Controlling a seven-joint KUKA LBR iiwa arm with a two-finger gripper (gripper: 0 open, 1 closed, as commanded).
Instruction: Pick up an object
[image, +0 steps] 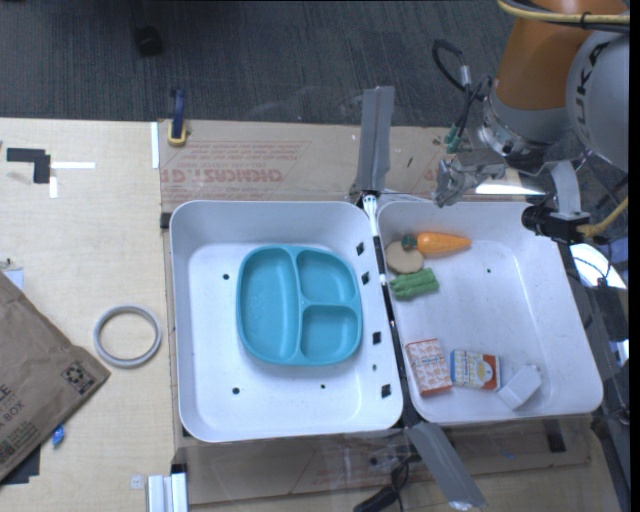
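Pincer (450, 187) above far rim of right white bin (560, 330), state not discernible. Risk — descent clips rim, or orange plastic carrot (442, 242) rolls; tan round disc (405, 259) touching it crowds grasp.

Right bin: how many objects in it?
6: carrot, tan disc and green piece near its left wall; two small cartons and white block along the front.

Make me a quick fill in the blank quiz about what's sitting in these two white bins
1. The blue divided tray lies in the ____ bin.
2. The orange carrot lies in the ____ bin.
3. The tray has ____ compartments.
4. The gripper hangs over the right bin's ____ edge.

Missing words: left; right; three; far
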